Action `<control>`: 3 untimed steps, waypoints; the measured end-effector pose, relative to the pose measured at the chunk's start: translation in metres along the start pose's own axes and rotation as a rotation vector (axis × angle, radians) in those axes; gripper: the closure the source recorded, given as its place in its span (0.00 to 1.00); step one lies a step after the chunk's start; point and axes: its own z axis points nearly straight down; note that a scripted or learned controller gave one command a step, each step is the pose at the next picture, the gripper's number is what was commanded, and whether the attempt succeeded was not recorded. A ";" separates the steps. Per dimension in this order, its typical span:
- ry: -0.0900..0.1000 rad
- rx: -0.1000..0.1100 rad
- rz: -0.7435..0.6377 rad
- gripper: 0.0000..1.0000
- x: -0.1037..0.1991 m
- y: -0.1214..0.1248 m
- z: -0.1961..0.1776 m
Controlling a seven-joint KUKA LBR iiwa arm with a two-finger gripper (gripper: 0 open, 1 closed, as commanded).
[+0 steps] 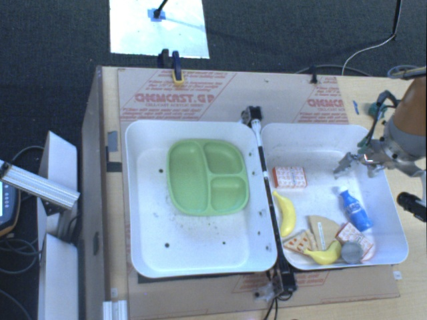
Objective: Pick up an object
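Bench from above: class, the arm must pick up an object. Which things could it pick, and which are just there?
Could be picked: blue bottle, banana, small red-and-white box, gripper nearby.

Just there: green divided plate, left bin, clamps.

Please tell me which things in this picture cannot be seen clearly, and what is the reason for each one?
- End effector, camera view: small and blurred over the right bin; its state cannot be made out.
- Arm: cut off by the right edge.
- Small box: its printing is too small to read.
- Pile at the right bin's front, near the lower banana: pieces overlap, so their shapes are unclear.
- Blue bottle: label too small to read.
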 end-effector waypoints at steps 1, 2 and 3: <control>0.000 0.000 0.000 0.00 0.000 -0.018 0.033; 0.001 0.000 0.001 0.00 0.012 -0.037 0.053; 0.002 -0.002 -0.004 0.00 0.124 0.008 0.003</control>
